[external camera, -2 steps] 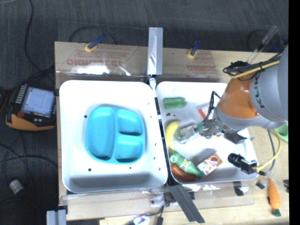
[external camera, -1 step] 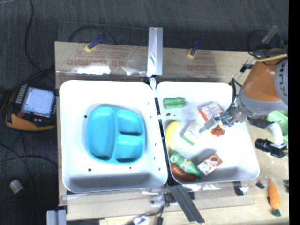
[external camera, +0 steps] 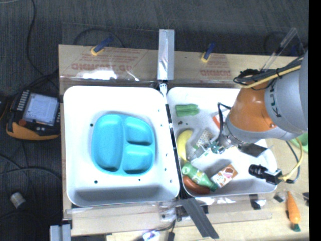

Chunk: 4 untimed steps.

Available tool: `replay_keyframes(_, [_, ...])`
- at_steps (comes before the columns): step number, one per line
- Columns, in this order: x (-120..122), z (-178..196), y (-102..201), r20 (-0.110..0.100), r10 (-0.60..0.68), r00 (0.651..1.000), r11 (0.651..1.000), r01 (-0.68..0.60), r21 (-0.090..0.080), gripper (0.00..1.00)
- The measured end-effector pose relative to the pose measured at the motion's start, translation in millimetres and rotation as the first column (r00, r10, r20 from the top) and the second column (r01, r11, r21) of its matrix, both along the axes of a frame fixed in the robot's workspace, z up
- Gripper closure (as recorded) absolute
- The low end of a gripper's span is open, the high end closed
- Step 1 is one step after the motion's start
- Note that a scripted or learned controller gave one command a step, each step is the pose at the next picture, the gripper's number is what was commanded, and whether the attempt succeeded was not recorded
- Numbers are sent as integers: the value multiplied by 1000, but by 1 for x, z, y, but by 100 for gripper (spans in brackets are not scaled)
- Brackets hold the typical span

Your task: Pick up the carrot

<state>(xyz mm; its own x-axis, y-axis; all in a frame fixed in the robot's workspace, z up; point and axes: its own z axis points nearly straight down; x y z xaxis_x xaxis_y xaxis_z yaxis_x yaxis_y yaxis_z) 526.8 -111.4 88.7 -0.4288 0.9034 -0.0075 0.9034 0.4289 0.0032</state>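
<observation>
**Reaching Into a Crowded Bin, With the Carrot Lying by the Near Wall**

We are looking down on the hand (external camera: 203, 143) as it is hanging over the middle of the right bin (external camera: 205, 98), just beside a yellow banana (external camera: 183, 142). From this angle we are not managing to tell whether it is released or clenched, and we are seeing nothing gripped in it.

What we are taking for the carrot (external camera: 193, 185), an orange-red body with a green leafy top, is lying against the bin's near wall. It is in the corner next to the left bin (external camera: 75, 134), with a small carton (external camera: 224, 176) just beside it.

To do this step well, we are judging that the hand is needing to travel toward that near wall. There it should be lining up to close across the carrot's narrow width rather than along its length. We are favouring a grip on the firm orange-red body, since the leaves are looking likely to slip.

The wall and the carton are leaving little room, so a straight, centred descent is mattering most here.

A slim orange stick (external camera: 293, 212) with a green tip is lying on the table (external camera: 225, 62) outside the bins, well apart. We are treating the one inside the bin as the likelier target.
</observation>
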Motion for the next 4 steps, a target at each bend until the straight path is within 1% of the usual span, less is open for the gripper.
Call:
replay_keyframes(1, [-22, 93, 39, -12, 98, 995, 995, -98, 7, 0])
replay_keyframes(2, [16, 165, 43, -11, -26, 1000, 1000, 26, 4, 0])
replay_keyframes(3, [-16, 106, -1, -13, -129, 992, 992, 129, 2, 0])
replay_keyframes(4, [-30, 138, 5, -13, -2, 1000, 1000, 2, 3, 0])
